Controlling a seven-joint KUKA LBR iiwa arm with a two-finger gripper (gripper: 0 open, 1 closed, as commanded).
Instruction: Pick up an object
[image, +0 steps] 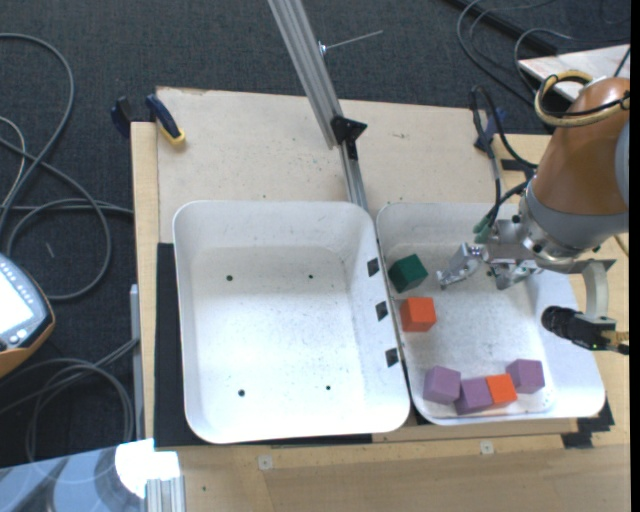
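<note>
Five blocks crowd the right bin's near rim and left wall, while the tool, its opening unreadable, hovers mid-bin.

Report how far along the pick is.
Done: the hand is over the right bin, close beside the green block. In hand: nothing is seen held. Left: grasping and lifting something; the green block, orange block and the purple and orange cluster near the front wall all lie in the bin.
</note>
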